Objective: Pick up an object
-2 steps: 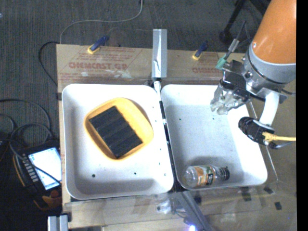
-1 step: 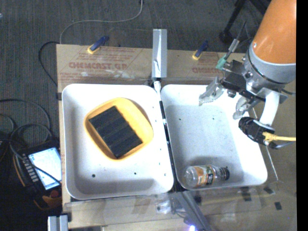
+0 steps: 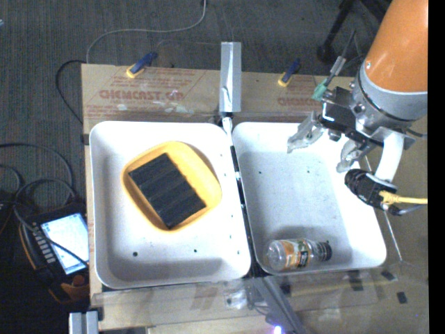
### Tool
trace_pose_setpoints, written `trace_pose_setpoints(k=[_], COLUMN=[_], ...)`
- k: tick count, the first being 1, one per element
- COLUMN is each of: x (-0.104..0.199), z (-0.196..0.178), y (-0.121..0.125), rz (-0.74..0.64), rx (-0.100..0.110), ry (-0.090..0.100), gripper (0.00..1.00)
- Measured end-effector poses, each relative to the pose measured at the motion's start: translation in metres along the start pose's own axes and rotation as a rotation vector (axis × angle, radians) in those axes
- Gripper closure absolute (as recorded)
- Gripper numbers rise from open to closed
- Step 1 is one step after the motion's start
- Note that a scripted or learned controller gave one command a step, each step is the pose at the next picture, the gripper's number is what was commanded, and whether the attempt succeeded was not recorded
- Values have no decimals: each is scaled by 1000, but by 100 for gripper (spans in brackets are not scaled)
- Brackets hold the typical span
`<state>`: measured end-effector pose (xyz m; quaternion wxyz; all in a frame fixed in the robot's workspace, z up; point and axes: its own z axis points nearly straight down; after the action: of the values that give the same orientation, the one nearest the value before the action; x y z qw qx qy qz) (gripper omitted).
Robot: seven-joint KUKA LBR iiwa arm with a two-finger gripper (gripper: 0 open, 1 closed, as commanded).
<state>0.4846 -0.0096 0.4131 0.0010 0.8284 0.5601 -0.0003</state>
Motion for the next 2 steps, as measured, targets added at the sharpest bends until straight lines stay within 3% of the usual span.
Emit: trace_pose_setpoints(k=[1,2], x=[-23,-27], z=[-21,-20], y=[9,11], rz=[149,245], rx=[0,1], ry=[-1,0], gripper=[0,0])
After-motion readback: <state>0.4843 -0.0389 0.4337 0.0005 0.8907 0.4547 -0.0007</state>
